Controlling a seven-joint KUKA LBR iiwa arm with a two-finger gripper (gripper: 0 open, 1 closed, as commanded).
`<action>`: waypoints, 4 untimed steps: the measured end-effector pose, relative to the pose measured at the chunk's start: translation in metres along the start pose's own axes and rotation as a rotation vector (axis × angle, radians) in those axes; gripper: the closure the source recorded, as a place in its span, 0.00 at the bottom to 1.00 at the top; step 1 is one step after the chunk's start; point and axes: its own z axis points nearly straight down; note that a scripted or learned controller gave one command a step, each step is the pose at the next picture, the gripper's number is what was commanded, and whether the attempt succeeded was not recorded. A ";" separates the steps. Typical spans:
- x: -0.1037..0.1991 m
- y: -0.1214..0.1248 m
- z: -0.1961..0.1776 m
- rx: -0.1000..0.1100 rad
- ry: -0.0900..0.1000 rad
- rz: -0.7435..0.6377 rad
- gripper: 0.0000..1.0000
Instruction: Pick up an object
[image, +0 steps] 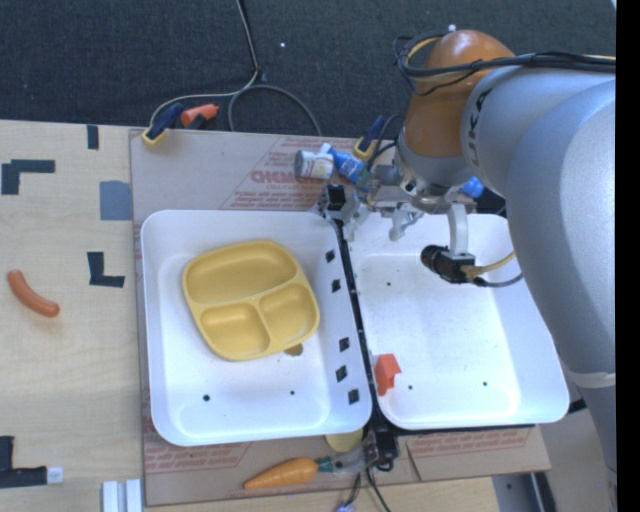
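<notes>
A small orange block (385, 372) lies in the right bin (520, 400), close to its left wall near the front. A yellow divided plate (252, 297) lies in the left bin (165, 400). A small brown thing (293, 350) peeks out from under the plate's front edge. My gripper (428, 232) hangs over the back of the right bin, far behind the orange block. Its two fingers stand apart, open, with nothing between them. A dark part with a cable (447, 263) sits just below one finger.
A toy carrot (283, 472) lies on the bench in front of the bins. An orange sausage (33, 294) rests on the wooden bench at far left. Behind the bins are a white and blue item (320, 163) and a yellow-orange clamp (180, 118).
</notes>
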 end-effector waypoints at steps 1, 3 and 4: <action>-0.107 -0.006 -0.024 -0.003 -0.004 0.009 0.00; -0.077 -0.015 0.107 -0.001 0.001 -0.001 0.00; -0.091 0.015 0.106 -0.004 0.001 -0.002 0.00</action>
